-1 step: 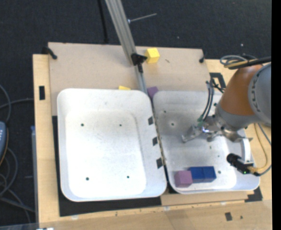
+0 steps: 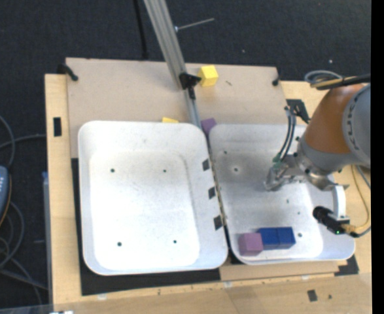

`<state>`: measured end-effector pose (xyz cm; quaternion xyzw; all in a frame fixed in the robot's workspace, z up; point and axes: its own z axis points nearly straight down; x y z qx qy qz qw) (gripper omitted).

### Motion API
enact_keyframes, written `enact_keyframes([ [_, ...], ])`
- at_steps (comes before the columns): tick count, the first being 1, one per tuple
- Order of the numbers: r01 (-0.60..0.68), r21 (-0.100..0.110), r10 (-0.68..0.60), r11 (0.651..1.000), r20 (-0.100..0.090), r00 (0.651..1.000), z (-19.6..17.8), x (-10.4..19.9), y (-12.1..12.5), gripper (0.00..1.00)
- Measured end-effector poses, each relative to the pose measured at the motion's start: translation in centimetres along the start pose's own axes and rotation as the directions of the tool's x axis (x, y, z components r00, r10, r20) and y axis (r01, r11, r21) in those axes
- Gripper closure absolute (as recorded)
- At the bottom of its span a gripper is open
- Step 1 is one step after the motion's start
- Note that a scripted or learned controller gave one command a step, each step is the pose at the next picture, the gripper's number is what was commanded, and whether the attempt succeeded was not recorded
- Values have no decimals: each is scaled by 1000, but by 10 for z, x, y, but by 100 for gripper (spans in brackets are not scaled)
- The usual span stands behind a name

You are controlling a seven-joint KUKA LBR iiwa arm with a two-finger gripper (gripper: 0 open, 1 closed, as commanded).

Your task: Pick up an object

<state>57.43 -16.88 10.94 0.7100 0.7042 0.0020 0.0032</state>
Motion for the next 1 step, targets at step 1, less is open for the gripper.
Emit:
enact_keyframes([
  [1, -3, 0, 3, 1000, 0, 1000, 1, 0, 0, 0],
])
